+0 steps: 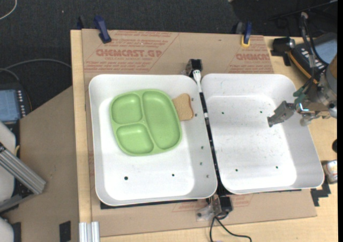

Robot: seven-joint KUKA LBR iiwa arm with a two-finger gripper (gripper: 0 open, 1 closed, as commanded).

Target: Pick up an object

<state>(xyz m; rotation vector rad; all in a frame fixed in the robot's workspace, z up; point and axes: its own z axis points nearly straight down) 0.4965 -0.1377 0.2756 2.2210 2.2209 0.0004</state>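
Tabletop (161, 48): a tan board printed with reddish lettering, resting over dark carpet, fixed at its far edge by a blue clamp (102, 29) on the left and a yellow-and-blue clamp (246, 36) on the right.

Left bin (144, 182): a shallow white tray with rounded corners, touching the right bin along a central seam. Its near half is bare apart from a few small dark holes.

Right bin (252, 155): a matching white tray, its floor speckled with fine dark marks.

Green plate (144, 122): a pale green, three-compartment dish lying flat in the far half of the left bin, slightly rotated, with two compartments on its left and one long compartment on its right.

Arm (327, 88): enters from the right edge of the view, over the far right corner of the right bin, with cables trailing behind it.

Hand (286, 111): held above the right side of the right bin, well apart from the plate. One grey finger (278, 115) points leftward and downward; whether the fingers are spread or closed cannot be told, and nothing is seen between them.

Brown piece (184, 107): a small, flat, tan object, roughly rectangular, lying in the left bin and touching the plate's right rim, near the seam.

Black clip (194, 66): a small fitting at the far end of the seam between the bins.
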